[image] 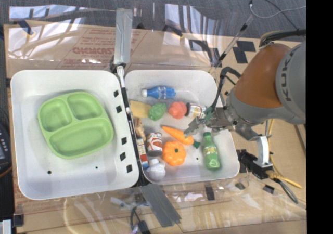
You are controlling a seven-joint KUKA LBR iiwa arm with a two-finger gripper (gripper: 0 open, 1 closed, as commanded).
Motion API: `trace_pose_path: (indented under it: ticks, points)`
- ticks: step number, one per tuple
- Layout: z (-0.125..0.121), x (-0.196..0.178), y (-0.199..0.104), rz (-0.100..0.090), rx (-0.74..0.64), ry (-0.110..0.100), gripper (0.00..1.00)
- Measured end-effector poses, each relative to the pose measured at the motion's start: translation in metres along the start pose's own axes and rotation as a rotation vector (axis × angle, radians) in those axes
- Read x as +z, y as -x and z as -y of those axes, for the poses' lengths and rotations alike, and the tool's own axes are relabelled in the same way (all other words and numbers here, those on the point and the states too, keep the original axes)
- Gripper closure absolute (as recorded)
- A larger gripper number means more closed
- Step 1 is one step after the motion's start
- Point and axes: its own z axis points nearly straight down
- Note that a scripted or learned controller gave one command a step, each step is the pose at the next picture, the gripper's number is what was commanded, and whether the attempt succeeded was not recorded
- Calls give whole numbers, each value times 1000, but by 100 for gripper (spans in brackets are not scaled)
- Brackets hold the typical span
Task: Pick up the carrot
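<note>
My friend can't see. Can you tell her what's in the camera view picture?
A robot arm's gripper hovers by the green end of a toy carrot in the right white bin, among toy food: a pumpkin, green bottle, blue bottle and tomato. The left bin holds a green divided plate.

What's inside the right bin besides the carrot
The right bin holds the carrot, a pumpkin, green bottle, blue bottle, a soda can and other toys. The claw covers whatever lies directly beneath it.
</note>
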Motion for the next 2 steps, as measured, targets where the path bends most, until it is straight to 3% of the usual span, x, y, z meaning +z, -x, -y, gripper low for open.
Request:
trace_pose_path:
  ticks: [1,2]
  points:
    - [-39,114,-19,2,-169,4,0]
    - [-38,104,-19,2,-174,2,100]
